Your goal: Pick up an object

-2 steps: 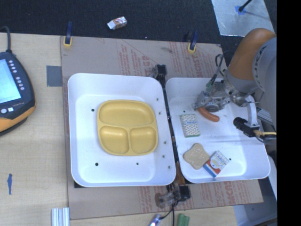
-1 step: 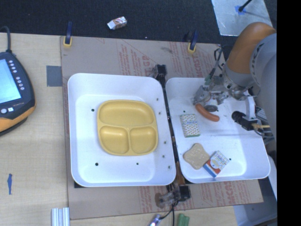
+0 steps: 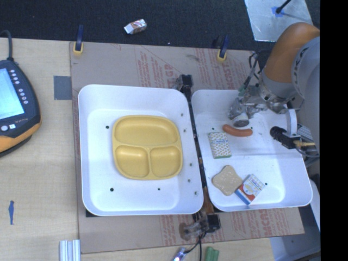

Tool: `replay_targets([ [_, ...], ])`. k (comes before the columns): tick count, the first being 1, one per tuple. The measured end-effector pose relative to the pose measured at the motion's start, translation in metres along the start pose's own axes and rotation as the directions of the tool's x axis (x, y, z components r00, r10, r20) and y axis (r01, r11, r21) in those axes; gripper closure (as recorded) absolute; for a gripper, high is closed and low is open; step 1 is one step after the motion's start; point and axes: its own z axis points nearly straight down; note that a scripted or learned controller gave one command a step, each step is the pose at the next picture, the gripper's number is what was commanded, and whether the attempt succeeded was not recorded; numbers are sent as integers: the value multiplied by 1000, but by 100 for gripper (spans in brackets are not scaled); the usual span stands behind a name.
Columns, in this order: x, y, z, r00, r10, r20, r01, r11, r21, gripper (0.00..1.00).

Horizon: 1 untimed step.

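My gripper (image 3: pixel 240 118) hangs low over the far part of the right bin (image 3: pixel 288 197), just behind a small orange-red sausage (image 3: pixel 237 130). Nothing shows between it and the sausage. In the same bin lie a green-patterned packet (image 3: pixel 219 144), a tan toast-shaped piece (image 3: pixel 227 180) and a small white, red and blue box (image 3: pixel 250 189) near the front. The left bin (image 3: pixel 95 145) holds a yellow three-part plate (image 3: pixel 147 147).
A teach pendant (image 3: pixel 13 105) lies on the bench at the far left. A crumpled wrapper (image 3: pixel 135 26) sits on the dark floor beyond the bench. Clamps (image 3: pixel 78 43) hold the cardboard sheet at its back edge.
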Motion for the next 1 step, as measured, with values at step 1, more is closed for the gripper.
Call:
replay_targets([
  [1, 77, -10, -90, 1000, 4, -1, -4, 1000, -1, 100],
])
